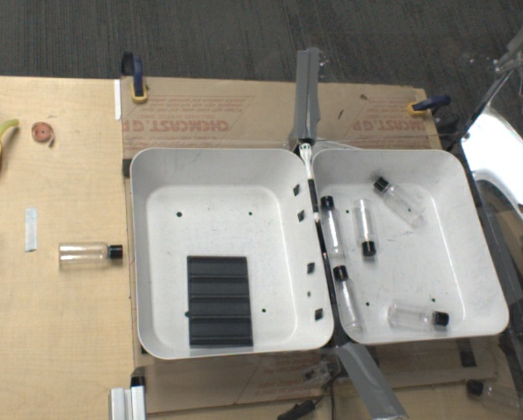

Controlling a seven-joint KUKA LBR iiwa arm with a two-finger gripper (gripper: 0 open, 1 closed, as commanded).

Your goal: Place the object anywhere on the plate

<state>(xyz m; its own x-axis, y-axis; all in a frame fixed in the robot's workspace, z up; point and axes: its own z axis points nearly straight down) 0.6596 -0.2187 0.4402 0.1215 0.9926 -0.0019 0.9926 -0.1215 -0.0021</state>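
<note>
The dark ribbed plate (219, 301) in the near left bin (156, 173) bears nothing; five clear vials (365, 227) lie in the right bin (471, 234), none placed yet.

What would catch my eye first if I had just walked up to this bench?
Probably the two white bins side by side, and the dark ribbed plate lying in the left one. Next, the clear black-capped vials scattered in the right bin, plus one more vial lying on the wooden bench to the left.
</note>
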